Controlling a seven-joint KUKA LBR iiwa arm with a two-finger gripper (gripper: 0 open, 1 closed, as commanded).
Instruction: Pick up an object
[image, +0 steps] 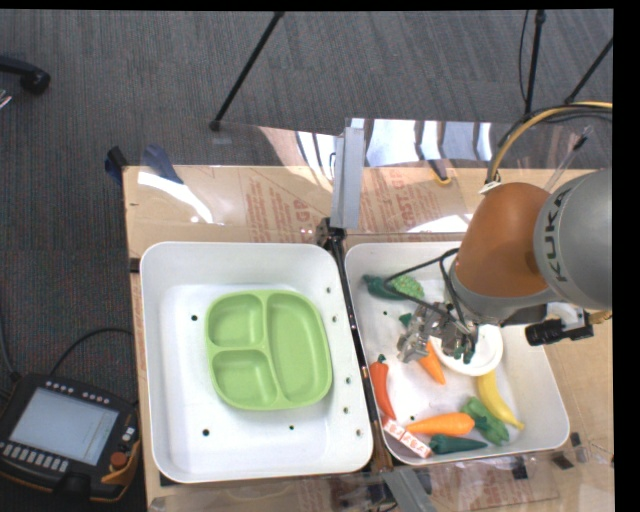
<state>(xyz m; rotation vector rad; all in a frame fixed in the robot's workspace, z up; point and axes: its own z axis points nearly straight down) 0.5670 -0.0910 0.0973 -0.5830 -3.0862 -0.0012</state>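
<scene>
A grey arm (560, 250) with an orange band reaches from the right over the right bin (555, 415), its end effector (432, 335) lowered among toy food near a small carrot (432, 365) and white dish (485, 352). Whether it grips anything cannot be told; nothing appears lifted, so the pick looks unfinished. In the left bin (165, 300) lies a green tray (268, 348), well apart.

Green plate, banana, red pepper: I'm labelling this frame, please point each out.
green plate (268, 350): camera view, middle divider.
banana (497, 398): camera view, mid-body.
red pepper (381, 388): camera view, mid-body.
</scene>
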